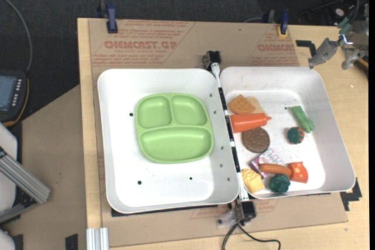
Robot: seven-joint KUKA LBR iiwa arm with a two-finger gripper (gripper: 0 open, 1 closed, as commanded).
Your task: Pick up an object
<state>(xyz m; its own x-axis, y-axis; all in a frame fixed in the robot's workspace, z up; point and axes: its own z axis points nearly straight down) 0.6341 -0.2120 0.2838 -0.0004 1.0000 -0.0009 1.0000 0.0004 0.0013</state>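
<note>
The hand [328, 51] hangs off beyond the right bin [334, 126], grip state impossible to tell, toys untouched

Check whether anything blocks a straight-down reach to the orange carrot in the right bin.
Nothing visible lies over the orange toy carrot. It lies uncovered near the right white bin's left wall, but the tan waffle-like piece and the round brown patty crowd it closely on either side.
</note>
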